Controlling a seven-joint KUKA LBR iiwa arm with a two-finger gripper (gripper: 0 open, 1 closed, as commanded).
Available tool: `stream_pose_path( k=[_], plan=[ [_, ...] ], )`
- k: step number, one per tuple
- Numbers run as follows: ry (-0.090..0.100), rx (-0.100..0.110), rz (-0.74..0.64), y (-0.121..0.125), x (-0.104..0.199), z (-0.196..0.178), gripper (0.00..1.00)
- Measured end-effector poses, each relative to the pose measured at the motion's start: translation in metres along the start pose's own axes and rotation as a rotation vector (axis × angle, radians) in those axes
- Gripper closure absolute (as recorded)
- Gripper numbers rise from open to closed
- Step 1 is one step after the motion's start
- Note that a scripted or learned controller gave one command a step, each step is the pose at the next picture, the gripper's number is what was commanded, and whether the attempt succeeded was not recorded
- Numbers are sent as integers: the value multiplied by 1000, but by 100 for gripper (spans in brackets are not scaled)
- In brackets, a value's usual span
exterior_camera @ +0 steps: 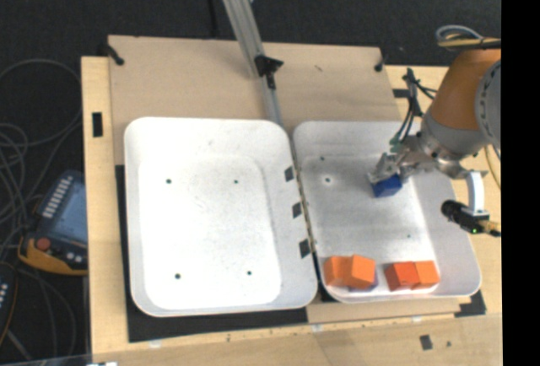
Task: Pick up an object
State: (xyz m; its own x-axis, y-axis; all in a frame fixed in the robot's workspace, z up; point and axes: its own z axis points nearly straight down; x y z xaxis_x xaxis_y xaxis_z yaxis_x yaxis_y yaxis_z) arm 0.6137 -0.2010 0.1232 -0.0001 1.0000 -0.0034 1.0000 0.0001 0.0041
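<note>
Hand [390, 173] sits at the blue block [386, 185], at twelve o'clock in the right bin [354, 145]; grip state cannot be told. Grasp step under way, seemingly; lift comes next.

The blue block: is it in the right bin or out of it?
In. The blue block sits within the right bin's white floor, at the tip of the hand; whether it rests there or is lifted, cannot tell.
</note>
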Motion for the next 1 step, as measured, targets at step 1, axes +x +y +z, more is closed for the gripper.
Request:
stream_pose_path(
  k=[1],
  plan=[
    [3, -7, -8, 50, 72, -91, 100]
  ],
)
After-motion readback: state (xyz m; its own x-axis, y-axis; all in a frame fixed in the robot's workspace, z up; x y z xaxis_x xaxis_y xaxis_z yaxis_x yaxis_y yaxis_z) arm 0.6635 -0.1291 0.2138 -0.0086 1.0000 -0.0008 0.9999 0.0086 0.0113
